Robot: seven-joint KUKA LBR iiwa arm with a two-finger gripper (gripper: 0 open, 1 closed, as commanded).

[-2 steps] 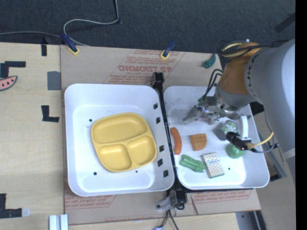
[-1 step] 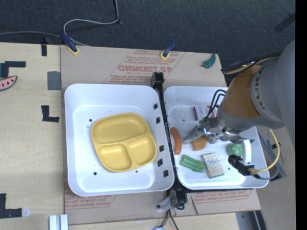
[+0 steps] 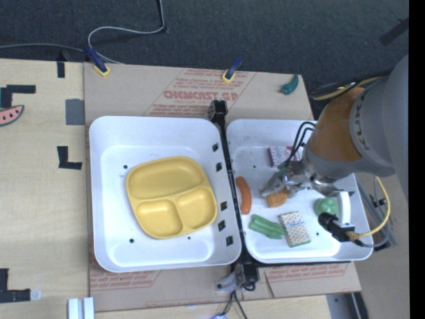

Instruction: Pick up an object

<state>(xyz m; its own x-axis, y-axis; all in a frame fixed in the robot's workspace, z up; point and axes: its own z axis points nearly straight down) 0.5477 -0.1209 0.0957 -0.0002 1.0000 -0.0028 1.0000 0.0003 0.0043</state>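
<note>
My gripper is low in the right bin, its tips down at a small orange-brown item in the middle of the bin. An orange carrot-like piece lies along the bin's left wall. A green pod rests near the front. Beside it lies a tan patterned packet. A small purple packet sits behind the gripper. A green lump shows at the right, partly under the arm.
The left bin bears a yellow divided plate. A black clip divider runs between the bins. The grey arm with its orange band covers the right bin's far right side. A white-and-black fitting hangs near the front right corner.
</note>
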